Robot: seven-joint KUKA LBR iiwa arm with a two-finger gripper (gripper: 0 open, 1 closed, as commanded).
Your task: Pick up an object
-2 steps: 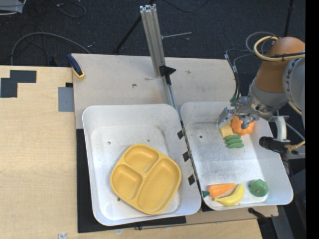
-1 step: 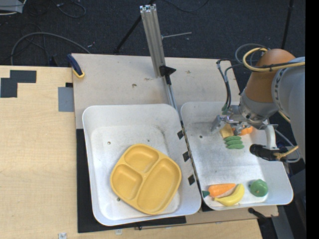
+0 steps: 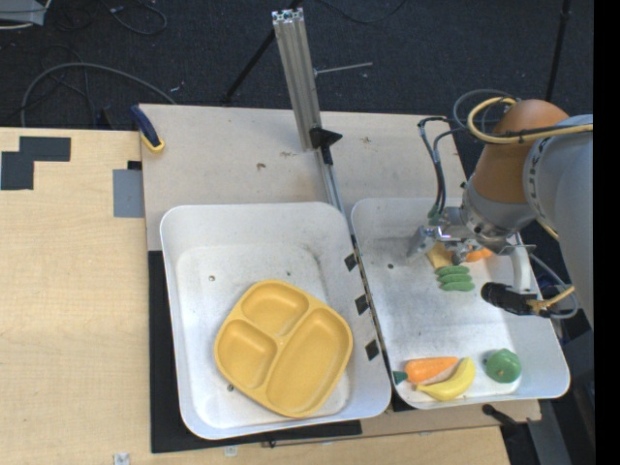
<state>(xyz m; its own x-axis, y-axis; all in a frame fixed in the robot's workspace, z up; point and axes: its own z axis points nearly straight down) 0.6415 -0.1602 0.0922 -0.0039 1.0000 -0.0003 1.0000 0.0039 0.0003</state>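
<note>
Grey arm (image 3: 542,177) over right bin (image 3: 426,327). Yellow divided plate (image 3: 283,347) in left bin (image 3: 194,260). Banana (image 3: 448,384), long axis roughly left-right, touching carrot (image 3: 431,367) at near edge. Green pepper (image 3: 502,365) beside. Green pod (image 3: 453,278) (perhaps peas) just below gripper (image 3: 448,245); finger spread indiscernible.

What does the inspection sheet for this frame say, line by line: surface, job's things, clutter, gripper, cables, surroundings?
Surface: two white bins, left bin and right bin, on a bench.
Job's things: green ridged piece by the gripper; carrot, banana and green pepper along the right bin's near edge.
Clutter: yellow divided plate in the left bin.
Gripper: gripper low in the right bin; its state unclear.
Cables: looped cables at the arm's wrist; more on the dark floor.
Surroundings: metal post, wooden table.
</note>
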